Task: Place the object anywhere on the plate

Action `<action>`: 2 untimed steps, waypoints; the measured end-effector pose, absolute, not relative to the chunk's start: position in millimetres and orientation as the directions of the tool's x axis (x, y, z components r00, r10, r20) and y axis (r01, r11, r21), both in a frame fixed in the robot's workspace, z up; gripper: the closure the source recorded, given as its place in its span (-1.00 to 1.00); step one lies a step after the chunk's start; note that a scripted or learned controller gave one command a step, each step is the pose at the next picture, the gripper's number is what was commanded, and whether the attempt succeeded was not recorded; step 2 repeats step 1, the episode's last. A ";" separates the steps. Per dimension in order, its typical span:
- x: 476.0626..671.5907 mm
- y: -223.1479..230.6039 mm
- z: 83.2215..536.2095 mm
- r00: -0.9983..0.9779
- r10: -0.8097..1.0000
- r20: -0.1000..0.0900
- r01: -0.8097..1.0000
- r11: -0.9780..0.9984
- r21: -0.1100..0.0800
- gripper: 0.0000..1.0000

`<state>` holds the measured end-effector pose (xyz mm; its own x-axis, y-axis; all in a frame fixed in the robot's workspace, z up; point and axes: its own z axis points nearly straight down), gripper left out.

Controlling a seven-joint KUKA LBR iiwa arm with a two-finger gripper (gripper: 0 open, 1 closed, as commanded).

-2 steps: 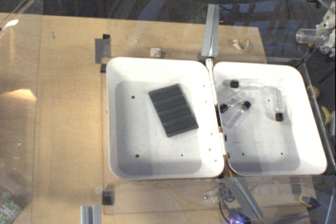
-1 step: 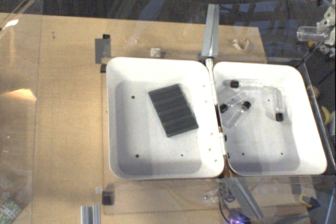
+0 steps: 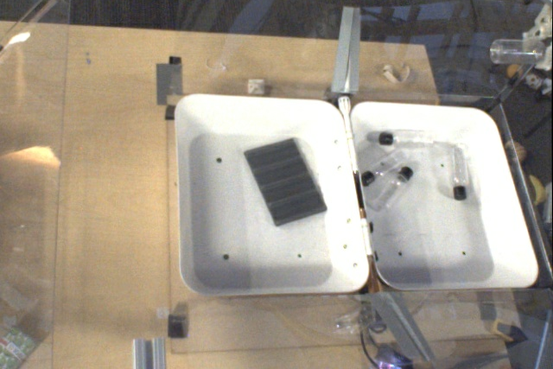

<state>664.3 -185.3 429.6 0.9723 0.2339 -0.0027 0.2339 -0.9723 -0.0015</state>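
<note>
Inside right bin (image 3: 510, 186): clear tubes (image 3: 397, 173) (black-capped); plate (image 3: 285, 181) left.

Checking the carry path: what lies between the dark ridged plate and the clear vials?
In the camera view, the bins' adjoining white rims separate the dark ridged plate from the clear vials.

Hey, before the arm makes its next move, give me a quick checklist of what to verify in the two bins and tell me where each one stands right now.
1. Dark ribbed plate lies flat in the left bin: ok.
2. Plate top is free of other items: ok.
3. Clear tubes with black caps lie in the right bin, ready to pick: ok.
4. Tubes are separated enough for a clean single grasp: not ok, three cluster together near the divider.
5. One tube lies apart from the cluster: ok.
6. Object already on plate: not ok.
</note>
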 end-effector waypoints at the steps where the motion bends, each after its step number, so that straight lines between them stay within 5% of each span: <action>1: 664.9 -183.1 439.2 0.970 0.241 -0.005 0.241 -0.971 -0.001 1.00; 2: 664.9 -183.1 439.2 0.970 0.241 -0.005 0.241 -0.971 -0.001 1.00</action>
